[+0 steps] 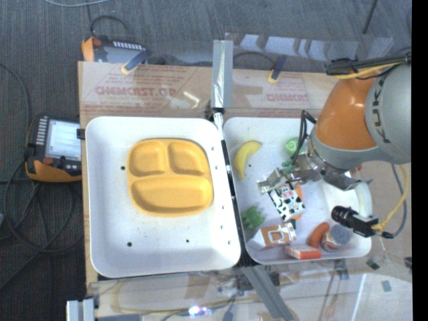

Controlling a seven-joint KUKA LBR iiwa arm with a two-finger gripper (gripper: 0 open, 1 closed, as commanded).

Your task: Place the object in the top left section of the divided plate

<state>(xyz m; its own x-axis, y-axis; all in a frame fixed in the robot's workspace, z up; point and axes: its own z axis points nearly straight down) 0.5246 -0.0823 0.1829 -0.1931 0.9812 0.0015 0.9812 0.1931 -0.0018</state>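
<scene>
A yellow divided plate lies in the left bin. Its top left section has nothing in it. My gripper hangs low in the right bin, at the upper end of a white card-like object with black and coloured spots. I cannot make out whether it touches that object. A yellow banana lies to the gripper's upper left, and a small green piece sits just above it.
Near the right bin's front lie a leafy green item, an orange-and-white box, a flat red box, an orange-red sausage shape and a grey round thing. The arm's orange band overhangs the bin's right side.
</scene>
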